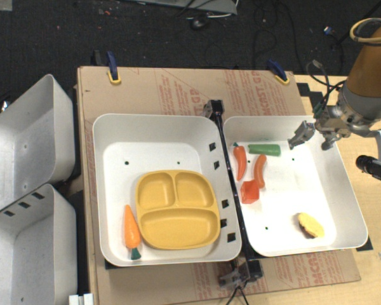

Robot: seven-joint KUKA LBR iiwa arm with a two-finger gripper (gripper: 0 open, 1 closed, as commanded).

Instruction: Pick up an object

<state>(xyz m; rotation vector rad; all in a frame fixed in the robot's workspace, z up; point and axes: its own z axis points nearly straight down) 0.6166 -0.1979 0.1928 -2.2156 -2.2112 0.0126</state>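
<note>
White bins: you have two, the left bin and the right bin, side by side at mid frame.
Left bin: one yellow divided plate with three compartments, and one toy carrot lying just beside its left edge.
Right bin: five toys. One green piece near the top; two long orange-red pieces, one by the left wall and one next to it; one short red piece touching the second; one yellow piece at lower right, well apart.
Gripper: you see it at the bin's upper right, fingers spread apart, nothing between them.
Arm: grey with an orange band, at the right of the frame.
</note>
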